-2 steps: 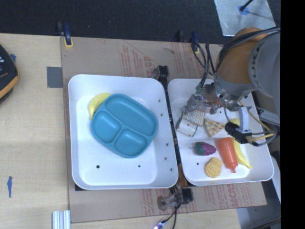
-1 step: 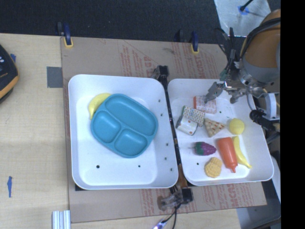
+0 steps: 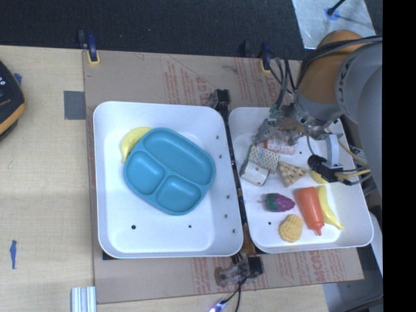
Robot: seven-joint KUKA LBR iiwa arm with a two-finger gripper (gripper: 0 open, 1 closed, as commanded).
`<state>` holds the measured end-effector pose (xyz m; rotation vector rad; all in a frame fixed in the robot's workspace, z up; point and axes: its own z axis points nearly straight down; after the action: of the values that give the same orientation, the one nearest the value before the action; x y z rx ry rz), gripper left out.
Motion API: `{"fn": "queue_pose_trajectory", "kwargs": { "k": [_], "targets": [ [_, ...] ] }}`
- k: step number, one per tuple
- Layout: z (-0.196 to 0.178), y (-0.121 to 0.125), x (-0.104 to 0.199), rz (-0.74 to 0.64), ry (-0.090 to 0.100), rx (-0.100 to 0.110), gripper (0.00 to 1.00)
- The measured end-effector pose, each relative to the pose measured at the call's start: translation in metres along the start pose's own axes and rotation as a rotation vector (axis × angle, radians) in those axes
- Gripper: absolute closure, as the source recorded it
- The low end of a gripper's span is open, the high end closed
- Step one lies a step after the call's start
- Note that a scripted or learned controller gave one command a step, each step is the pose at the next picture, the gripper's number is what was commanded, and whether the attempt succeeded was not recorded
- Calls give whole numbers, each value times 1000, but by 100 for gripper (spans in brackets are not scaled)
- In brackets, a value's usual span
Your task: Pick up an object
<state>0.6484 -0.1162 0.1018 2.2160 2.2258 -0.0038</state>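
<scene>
Now the arm leans into the right-hand bin, down among the toy food.

From the overhead camera, the two-finger gripper (image 3: pixel 270 130) sits low at the back of the shallow white right bin (image 3: pixel 354 239), its tip just beside a small patterned white carton (image 3: pixel 259 164) and a tan cracker-like wedge (image 3: pixel 292 172); whether it is parted or closed is hidden by the wrist, so I cannot tell. Nearer the front lie a purple and green toy vegetable (image 3: pixel 279 203), an orange bottle-shaped toy (image 3: pixel 311 209) touching a yellow banana (image 3: pixel 328 208), and a yellow corn cob (image 3: pixel 291 227), loosely scattered, presumably as pickable choices. The left white bin (image 3: pixel 117 236) holds a blue divided plastic plate (image 3: pixel 169 169) lying over a yellow piece (image 3: pixel 132 140), well apart from the arm. Nothing looks lifted yet.
</scene>
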Motion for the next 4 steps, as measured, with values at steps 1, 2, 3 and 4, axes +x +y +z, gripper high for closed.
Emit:
{"fn": "queue_pose_trajectory", "kwargs": {
  "k": [1,2,3,4],
  "targets": [
    [4,10,6,0,-5,-7,0],
    [5,10,14,-1,-6,-7,0],
    [5,11,-1,-1,0,-8,0],
    [5,11,7,0,-4,-8,0]
  ]
}}
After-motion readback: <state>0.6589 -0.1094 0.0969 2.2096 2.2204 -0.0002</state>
